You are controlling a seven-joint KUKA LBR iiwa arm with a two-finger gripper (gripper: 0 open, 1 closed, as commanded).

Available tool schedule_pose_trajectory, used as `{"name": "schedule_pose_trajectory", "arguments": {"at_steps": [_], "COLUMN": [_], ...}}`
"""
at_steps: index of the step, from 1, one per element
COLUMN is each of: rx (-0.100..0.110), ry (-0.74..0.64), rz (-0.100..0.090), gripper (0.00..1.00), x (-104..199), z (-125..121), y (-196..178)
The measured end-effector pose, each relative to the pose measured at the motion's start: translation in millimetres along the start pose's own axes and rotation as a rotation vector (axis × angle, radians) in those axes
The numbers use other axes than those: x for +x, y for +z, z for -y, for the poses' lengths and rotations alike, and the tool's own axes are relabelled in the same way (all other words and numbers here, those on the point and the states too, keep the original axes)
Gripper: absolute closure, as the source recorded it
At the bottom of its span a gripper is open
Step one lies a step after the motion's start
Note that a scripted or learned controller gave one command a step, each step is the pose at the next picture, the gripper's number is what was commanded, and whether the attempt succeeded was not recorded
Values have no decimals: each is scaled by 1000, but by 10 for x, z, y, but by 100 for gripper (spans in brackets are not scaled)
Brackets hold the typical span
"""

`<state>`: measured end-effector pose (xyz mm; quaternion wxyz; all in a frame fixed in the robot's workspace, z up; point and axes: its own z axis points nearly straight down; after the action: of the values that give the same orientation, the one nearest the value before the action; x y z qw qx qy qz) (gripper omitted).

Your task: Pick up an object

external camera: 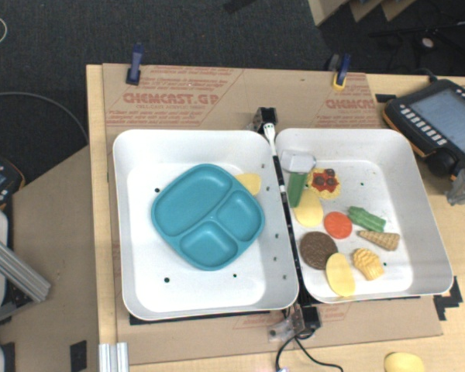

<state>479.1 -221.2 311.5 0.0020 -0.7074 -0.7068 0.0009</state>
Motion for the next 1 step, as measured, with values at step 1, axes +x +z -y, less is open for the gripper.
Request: {"name": "schedule_pose_trajectory", "arguments": {"at_steps": [1], "rx": [-9], "ry": [-7], "rz": [3], "gripper": [100], "x": [607], "z": [-13], "y": [-289]}}
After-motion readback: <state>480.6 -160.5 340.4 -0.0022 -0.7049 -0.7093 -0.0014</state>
